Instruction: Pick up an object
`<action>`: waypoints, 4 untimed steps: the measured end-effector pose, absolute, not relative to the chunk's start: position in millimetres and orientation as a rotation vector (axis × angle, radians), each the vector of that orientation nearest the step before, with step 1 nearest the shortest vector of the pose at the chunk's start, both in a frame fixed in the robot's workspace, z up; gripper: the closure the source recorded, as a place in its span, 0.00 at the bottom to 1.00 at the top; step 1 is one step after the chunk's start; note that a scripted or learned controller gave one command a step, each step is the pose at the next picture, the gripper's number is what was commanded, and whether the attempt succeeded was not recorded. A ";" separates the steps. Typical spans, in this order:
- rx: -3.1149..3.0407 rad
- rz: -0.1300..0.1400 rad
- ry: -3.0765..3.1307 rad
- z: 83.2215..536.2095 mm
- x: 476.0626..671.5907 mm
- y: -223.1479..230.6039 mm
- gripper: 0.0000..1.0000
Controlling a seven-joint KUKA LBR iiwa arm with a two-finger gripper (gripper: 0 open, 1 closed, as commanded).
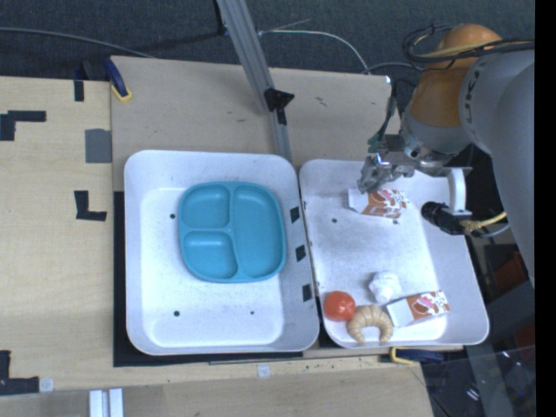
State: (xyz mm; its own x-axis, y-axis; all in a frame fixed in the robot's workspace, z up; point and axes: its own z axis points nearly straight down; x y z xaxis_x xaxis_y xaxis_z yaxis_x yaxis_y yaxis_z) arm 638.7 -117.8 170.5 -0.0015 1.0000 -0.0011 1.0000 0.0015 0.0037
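Two white bins sit side by side on the table, seen from above at a slant.

Left bin: holds a blue divided plate with three compartments, lying flat toward the bin's upper middle. A few dark specks mark the bin floor around it.

Right bin: five items.
- Small packet, white with red-orange print, near the far edge of the bin, flat or slightly tilted.
- Red ball at the near left corner.
- Croissant, tan, just right of the ball and touching or nearly touching it, against the near wall.
- White lump, crumpled, just above the croissant.
- Second packet, white and red, lying at an angle right of the croissant, one end close to it.

Arm: grey, orange band at top right, reaches in from the right. Gripper points down over the far edge of the right bin, directly above the upper left corner of the small packet. Fingertips look very near or touching the packet's top edge; contact cannot be confirmed. Gripper state: cannot tell, parts too small and dark. Packet rests on the bin floor, not lifted.

A grey metal bar runs diagonally from the top of the view down to the gap between the bins. Black tape marks sit on the table at left.
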 end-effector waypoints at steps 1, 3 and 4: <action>2.217 0.004 2.222 214.9 644.7 -114.6 1.00; 2.217 0.000 2.228 237.8 630.5 -71.7 1.00; 2.217 0.000 2.230 245.6 614.0 -23.1 1.00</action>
